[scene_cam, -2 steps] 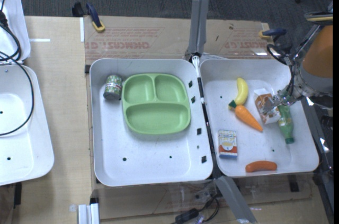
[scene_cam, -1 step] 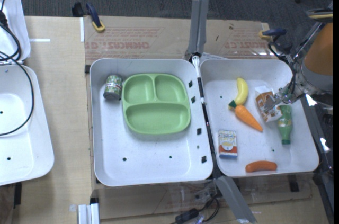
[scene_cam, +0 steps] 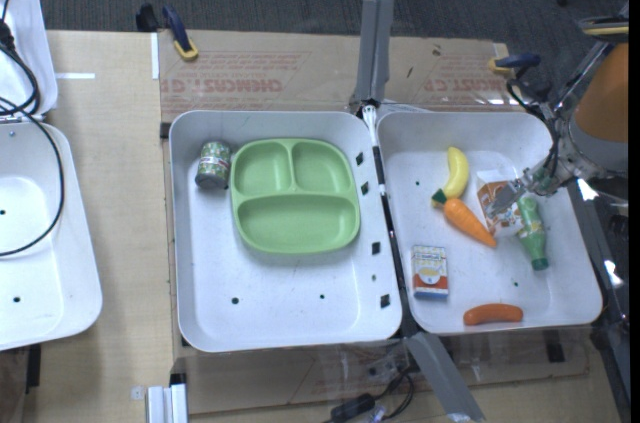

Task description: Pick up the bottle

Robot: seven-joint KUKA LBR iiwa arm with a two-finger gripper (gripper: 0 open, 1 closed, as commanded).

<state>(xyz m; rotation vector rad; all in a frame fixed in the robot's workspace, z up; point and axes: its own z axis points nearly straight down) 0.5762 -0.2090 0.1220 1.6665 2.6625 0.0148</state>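
Observation:
The green bottle (scene_cam: 531, 231) lies on its side near the right wall of the right bin (scene_cam: 420, 151), its cap pointing toward the front. My gripper (scene_cam: 532, 183) hangs just behind the bottle's upper end, at the edge of a crumpled snack packet (scene_cam: 496, 201). The gripper is small and partly lost against the packet. Nothing is visibly lifted from the bin floor.
The right bin also holds a banana (scene_cam: 457, 173), a carrot (scene_cam: 466, 220), a small box (scene_cam: 430, 272) and a red sausage (scene_cam: 492, 314). In the left bin (scene_cam: 200, 301) sit a green divided plate (scene_cam: 295, 195) and a small can (scene_cam: 212, 165). The arm's orange band (scene_cam: 608, 106) is at the right edge.

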